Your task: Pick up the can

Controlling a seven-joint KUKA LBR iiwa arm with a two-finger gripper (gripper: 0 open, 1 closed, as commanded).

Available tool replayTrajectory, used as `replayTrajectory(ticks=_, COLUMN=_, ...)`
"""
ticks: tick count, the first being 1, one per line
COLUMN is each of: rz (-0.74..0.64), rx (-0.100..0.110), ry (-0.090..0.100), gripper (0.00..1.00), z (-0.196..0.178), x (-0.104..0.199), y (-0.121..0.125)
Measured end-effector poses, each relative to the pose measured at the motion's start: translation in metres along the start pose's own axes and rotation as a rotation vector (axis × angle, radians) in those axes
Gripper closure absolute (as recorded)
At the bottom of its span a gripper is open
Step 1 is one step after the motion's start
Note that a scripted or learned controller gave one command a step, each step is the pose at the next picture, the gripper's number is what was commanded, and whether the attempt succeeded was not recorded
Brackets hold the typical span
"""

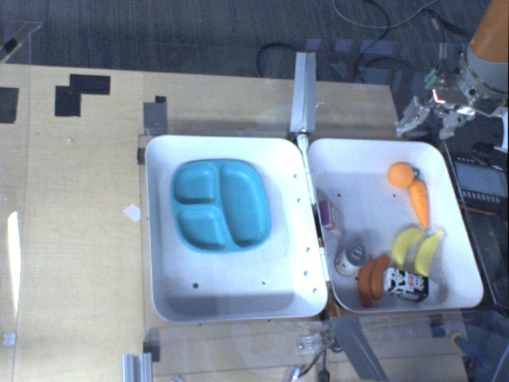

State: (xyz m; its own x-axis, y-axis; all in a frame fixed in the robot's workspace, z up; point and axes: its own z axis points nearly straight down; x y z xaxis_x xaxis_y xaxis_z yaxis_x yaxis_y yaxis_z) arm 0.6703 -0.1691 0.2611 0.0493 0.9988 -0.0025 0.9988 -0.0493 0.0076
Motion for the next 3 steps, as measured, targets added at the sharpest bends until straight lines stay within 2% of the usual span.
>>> replayTrajectory(ticks=1, rz=-0.179, rx=0.003, ry=0.003, gripper=0.00, z=0.164, x=0.047, y=-0.036)
replayTrajectory(ticks=2, rz=-0.151, rx=0.000, ry=0.002, gripper=0.00, z=0.174, x=0.025, y=-0.002)
replayTrajectory(ticks=3, rz=-0.016, rx=-0.001, ry=0.002, gripper=0.00, z=0.173, x=0.045, y=-0.029)
